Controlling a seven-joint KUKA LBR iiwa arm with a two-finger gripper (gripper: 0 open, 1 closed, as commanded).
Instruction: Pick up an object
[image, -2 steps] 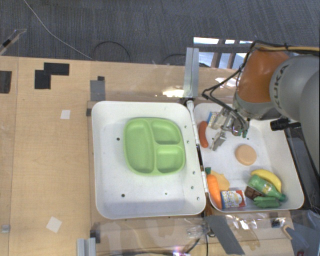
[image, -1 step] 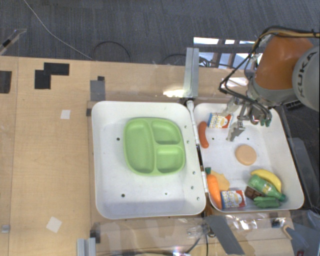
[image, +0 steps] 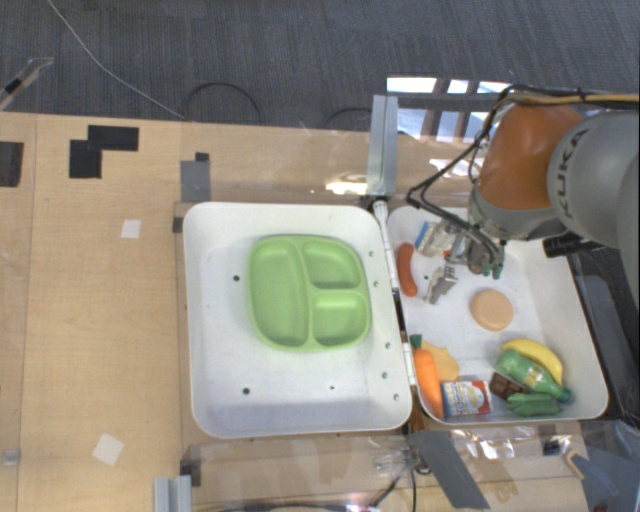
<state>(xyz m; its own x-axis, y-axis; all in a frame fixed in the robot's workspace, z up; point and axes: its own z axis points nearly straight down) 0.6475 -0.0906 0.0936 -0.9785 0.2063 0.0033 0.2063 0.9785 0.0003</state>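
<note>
1. I see the desk (image: 90, 330) carrying two white bins side by side. The left bin (image: 215, 380) holds a green divided plate (image: 305, 292) at its middle.
2. The right bin (image: 580, 330) holds all the candidates for picking. The arm (image: 545, 170) reaches in over its far edge.
3. The hand (image: 452, 265) hangs low over the far left part of that bin, just beside a red sausage (image: 405, 270) lying along the left wall. I cannot tell whether its fingers are apart or together, and I see nothing between them.
4. A round tan cookie (image: 492, 309) sits near the bin's middle. A banana (image: 533, 356) and a dark green vegetable (image: 535, 402) lie at the near right corner.
5. A carrot (image: 427, 378) and a small can (image: 465, 398) lie at the near left corner.
6. My judgement: nothing is lifted yet. The approach looks under way, with the grasp and the lift left to do.
</note>
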